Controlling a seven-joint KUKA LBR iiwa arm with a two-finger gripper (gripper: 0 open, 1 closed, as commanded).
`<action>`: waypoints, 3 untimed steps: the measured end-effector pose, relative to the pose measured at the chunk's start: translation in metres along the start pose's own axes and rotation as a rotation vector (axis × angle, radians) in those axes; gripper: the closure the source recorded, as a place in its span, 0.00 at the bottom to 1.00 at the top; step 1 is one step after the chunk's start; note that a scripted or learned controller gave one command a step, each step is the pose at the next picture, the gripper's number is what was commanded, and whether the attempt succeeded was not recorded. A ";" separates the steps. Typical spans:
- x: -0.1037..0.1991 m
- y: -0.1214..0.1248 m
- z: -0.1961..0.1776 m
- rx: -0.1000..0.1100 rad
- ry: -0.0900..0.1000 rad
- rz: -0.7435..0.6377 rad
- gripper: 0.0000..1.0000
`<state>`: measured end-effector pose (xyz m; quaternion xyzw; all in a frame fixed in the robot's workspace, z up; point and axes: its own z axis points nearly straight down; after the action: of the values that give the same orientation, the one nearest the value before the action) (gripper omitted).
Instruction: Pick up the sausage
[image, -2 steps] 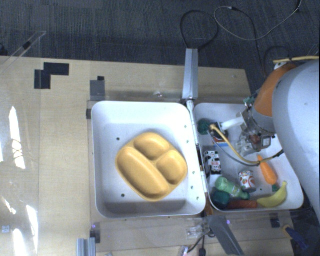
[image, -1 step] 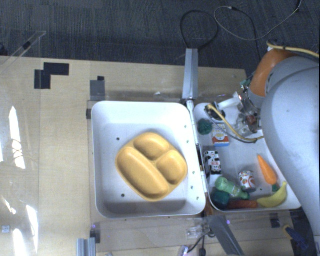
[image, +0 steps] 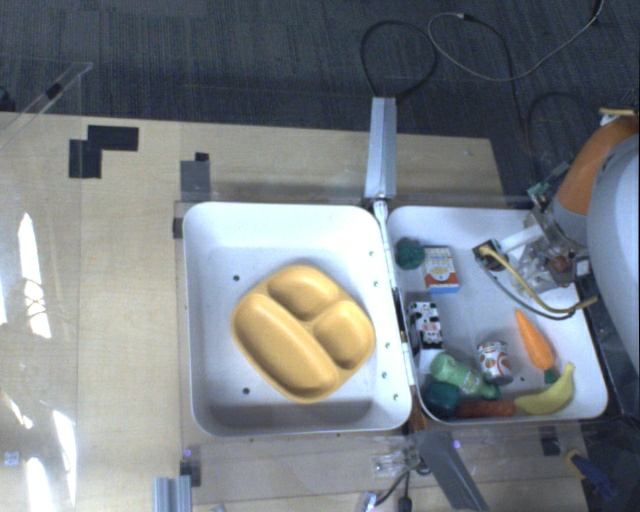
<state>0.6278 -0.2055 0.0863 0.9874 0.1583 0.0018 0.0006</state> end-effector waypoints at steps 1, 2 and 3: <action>0.046 -0.062 -0.001 0.001 0.003 0.065 1.00; 0.038 -0.105 -0.002 0.002 0.004 0.112 1.00; 0.024 -0.022 -0.001 -0.001 0.002 -0.164 1.00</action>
<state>0.6434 -0.1767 0.0868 0.9711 0.2385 0.0026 0.0009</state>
